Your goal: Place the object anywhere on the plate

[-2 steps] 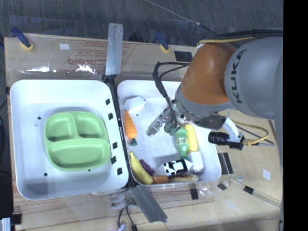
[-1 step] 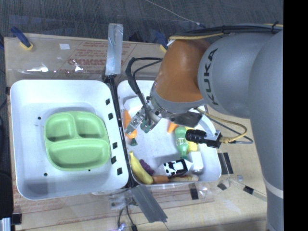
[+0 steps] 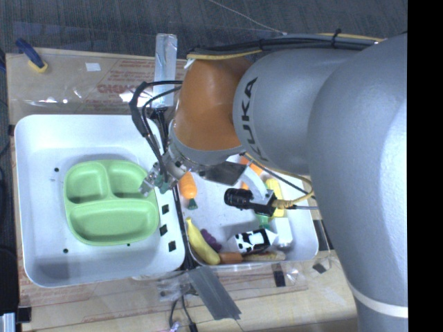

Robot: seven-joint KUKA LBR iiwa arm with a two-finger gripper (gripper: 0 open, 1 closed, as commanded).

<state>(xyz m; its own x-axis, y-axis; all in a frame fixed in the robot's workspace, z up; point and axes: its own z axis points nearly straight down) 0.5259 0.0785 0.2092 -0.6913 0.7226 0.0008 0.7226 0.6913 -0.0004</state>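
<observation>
A green divided plate (image 3: 111,203) lies in the left bin (image 3: 34,185). My gripper (image 3: 155,181) hangs over the plate's right rim, by the upper right compartment, under the big orange wrist band. I see nothing clearly held in it. Just right of the gripper, an orange carrot (image 3: 187,186) with a green end lies along the left wall of the right bin (image 3: 304,244).
The right bin also holds a yellow banana (image 3: 196,243), a black-and-white cow toy (image 3: 252,241), a purple piece (image 3: 210,240), and yellow and green items (image 3: 272,194) near its right side. The arm covers much of that bin.
</observation>
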